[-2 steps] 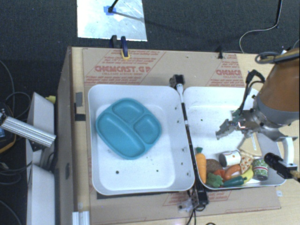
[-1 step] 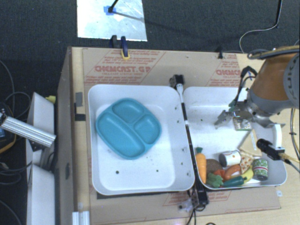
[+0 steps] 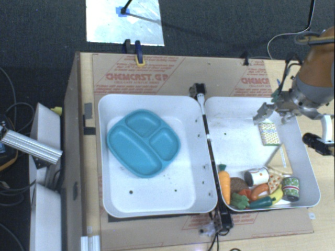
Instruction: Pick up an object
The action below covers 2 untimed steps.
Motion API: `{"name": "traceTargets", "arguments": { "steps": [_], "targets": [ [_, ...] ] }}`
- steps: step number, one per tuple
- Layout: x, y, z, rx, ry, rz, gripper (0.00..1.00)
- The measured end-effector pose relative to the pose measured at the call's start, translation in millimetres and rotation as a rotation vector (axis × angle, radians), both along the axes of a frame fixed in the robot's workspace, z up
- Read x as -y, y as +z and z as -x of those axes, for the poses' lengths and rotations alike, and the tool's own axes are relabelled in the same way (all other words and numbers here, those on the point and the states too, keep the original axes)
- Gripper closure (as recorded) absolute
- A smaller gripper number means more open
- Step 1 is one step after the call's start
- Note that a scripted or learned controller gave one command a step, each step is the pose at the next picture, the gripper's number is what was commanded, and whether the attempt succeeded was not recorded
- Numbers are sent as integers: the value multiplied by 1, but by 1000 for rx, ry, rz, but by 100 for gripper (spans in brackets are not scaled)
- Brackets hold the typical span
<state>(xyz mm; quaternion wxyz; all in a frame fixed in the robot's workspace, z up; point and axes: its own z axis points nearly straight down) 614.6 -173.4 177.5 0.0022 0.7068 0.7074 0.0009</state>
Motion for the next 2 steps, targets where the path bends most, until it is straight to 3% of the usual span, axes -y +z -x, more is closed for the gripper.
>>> {"name": "traceTargets", "arguments": {
  "steps": [1, 2],
  "targets": [
    [20, -48, -15, -3, 0, -1, 0],
    [33, -93, -15, -4, 0, -1, 0]
  ]
}}
